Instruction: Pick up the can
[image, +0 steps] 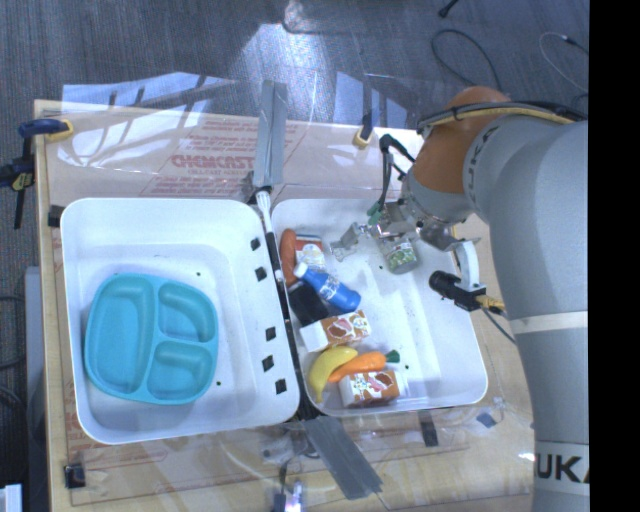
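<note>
Left bin (80, 230) held a blue divided tray (150, 340). Right bin (455, 345) held a blue bottle (328, 287), banana (328, 367), carrot (358, 365), two small cartons and the can (401, 255), which sat in the far part, right under the gripper (392, 232). Couldn't tell whether the gripper was parted, closed, or clamped on the can.

A single fixed camera is mounted above the bench (60, 150) and looks down at a slant. Both white bins fall within the frame: the left bin (150, 215) and the right bin (445, 350). The arm (530, 200) enters from the right edge, close to the lens.
</note>
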